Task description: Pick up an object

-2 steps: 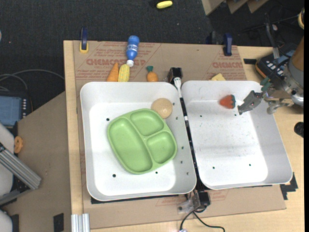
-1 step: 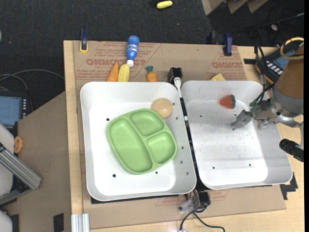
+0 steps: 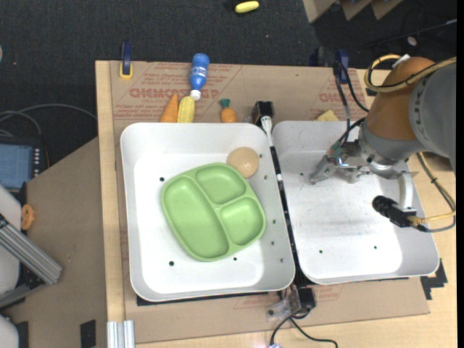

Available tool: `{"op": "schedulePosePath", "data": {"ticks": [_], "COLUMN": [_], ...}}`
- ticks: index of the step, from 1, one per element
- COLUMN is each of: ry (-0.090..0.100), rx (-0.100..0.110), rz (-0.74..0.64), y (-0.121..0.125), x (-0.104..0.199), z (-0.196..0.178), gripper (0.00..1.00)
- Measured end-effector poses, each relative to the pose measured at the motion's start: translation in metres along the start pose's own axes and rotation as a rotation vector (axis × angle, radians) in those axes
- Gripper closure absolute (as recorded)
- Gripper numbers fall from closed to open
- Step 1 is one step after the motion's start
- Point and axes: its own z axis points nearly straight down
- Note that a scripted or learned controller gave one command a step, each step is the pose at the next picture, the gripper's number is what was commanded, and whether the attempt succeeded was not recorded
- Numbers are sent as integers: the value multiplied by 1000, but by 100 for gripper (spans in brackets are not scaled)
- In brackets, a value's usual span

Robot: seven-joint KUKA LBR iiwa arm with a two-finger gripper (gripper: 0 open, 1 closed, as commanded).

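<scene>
Pincer (image 3: 328, 167) beside bin divider (image 3: 275, 167), unobstructed.

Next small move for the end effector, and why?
Probably traverse left toward the left bin. The end effector sits over the right bin, while the pickable items, a green divided plate and a tan ball at its upper rim, lie in the left one.

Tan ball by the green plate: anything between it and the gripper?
Yes. The gripper is over the right bin; the tan ball lies in the left bin, touching the green plate. The bins' adjoining rims run between them.
</scene>
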Motion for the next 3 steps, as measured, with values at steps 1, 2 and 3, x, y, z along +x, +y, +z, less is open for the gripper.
{"op": "schedulePosePath", "data": {"ticks": [1,2,3], "ry": [-3,-3,0], "rx": [-5,-3,-7], "rz": [3,4,-2], "y": [65,62,64], "x": [-24,-23,70], "z": [-4,-15,-110], "gripper": [0,100,100]}}
